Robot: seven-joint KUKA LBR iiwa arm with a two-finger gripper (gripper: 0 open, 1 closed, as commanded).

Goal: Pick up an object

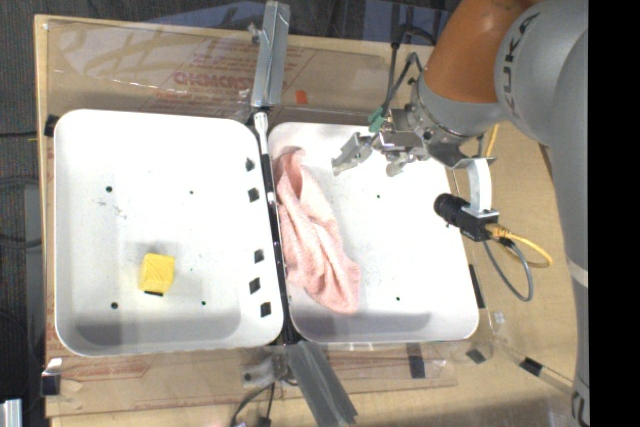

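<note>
Currently: pink cloth lying in the right bin, gripper poised above it

Presently, a crumpled pink cloth (pixel 313 233) is being seen lying along the left side of the shallow white right-hand bin (pixel 440 300), stretched from near the upper left corner down toward the lower middle, its left edge being pressed against the dividing wall between the two bins. A small yellow block-shaped object (pixel 157 273) is being seen resting in the lower left part of the shallow white left-hand bin (pixel 85 205), well apart from the cloth.

The metal two-finger gripper (pixel 371 154) is being held over the upper part of the right-hand bin, just to the right of the cloth's upper end and apart from it. Its fingers (pixel 348 155) are being shown spread apart, and nothing is being gripped between them.

The grey arm with its orange band (pixel 475 40) is being extended in from the upper right. A yellow cable (pixel 528 253) is being seen looping beside the bin's right wall. Both bins are being borne by a pale wooden bench (pixel 150 65) with a clear sheet lying across its upper part.
</note>
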